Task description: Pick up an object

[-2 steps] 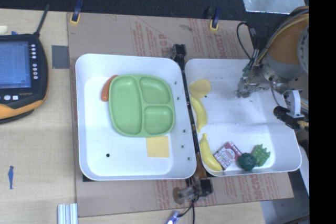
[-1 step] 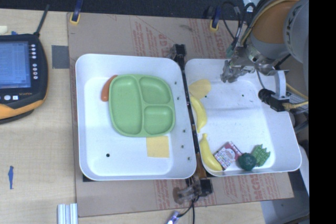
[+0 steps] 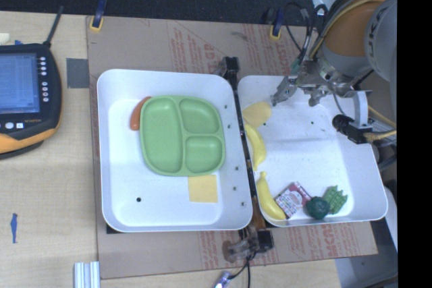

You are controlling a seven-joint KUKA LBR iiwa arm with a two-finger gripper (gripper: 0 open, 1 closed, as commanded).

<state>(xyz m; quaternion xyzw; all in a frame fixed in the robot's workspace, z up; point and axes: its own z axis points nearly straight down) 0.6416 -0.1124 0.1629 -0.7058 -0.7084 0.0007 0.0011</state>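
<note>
the task names no single object, so any piece in the right bin (image 3: 351, 165) could serve. the nearest one to the gripper (image 3: 298, 92) is a pale yellow piece (image 3: 257, 113) that lies at the bin's left wall, near the far left corner. below it along the same wall lie a yellow curved piece (image 3: 256, 145) and then a banana (image 3: 268, 199) close to the near left corner. along the near edge there is a small red and white packet (image 3: 291, 199), touching the banana's side, and beside it a dark green round thing (image 3: 317, 208) and a leafy green piece (image 3: 335, 197).

the gripper hangs over the far left part of the right bin, and its two fingers are apart with nothing between them. i judge that the jaws are held wide like this because the arm is ready to come down on something, most likely the pale yellow piece just beside it.

the left bin (image 3: 111, 145) carries a green divided plate (image 3: 182, 135) in its middle, with a flat yellow square (image 3: 203, 189) near the near edge. an orange-red thing (image 3: 137, 114) is mostly hidden under the plate's left rim, so its shape is hard to tell. the arm (image 3: 358, 17) is cut off at the right side. i cannot say what the pale yellow piece is, nor if the fingertips touch the bin floor.
</note>
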